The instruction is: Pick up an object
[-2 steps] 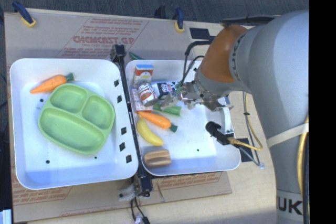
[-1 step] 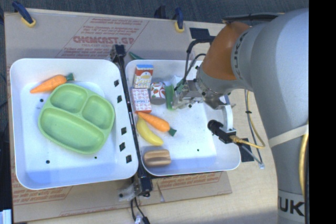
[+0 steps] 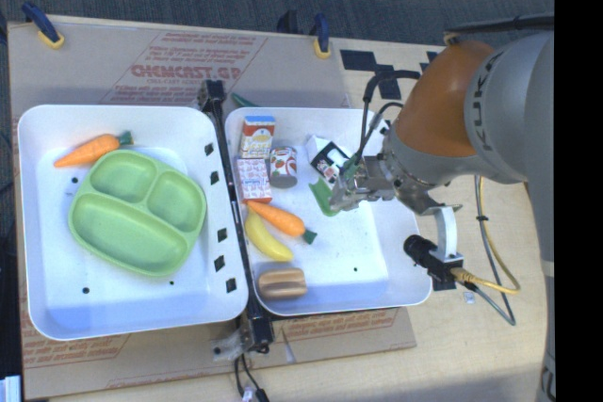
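My gripper (image 3: 347, 193) hangs low in the right bin (image 3: 377, 282), over a green object (image 3: 324, 199) beside a black-and-white carton (image 3: 326, 159); whether the fingers pinch it I cannot tell; I judge this the grasp step; next, a straight lift.

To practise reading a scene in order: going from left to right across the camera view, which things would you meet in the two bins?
Carrot in the left bin → green divided plate → the right bin's second carrot → green item beside the pincer.
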Robot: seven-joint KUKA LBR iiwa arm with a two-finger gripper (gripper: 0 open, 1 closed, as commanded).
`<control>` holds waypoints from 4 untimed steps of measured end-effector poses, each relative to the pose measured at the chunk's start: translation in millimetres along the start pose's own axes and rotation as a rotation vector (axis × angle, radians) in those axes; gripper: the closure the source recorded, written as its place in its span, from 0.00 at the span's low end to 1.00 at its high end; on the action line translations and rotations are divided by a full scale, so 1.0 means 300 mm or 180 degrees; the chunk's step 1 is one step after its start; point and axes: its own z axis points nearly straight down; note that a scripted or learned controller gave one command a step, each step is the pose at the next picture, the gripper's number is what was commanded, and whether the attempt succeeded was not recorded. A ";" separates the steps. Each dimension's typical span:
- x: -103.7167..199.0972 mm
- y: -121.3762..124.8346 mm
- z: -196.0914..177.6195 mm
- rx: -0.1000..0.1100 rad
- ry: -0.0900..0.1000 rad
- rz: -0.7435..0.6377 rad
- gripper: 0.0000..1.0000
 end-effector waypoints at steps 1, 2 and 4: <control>0.001 -0.001 0.003 0.0005 0.0001 -0.0001 0.00; -0.181 0.123 0.339 0.0002 -0.0004 -0.0008 0.00; 0.064 0.304 0.306 0.0009 -0.0001 -0.0023 1.00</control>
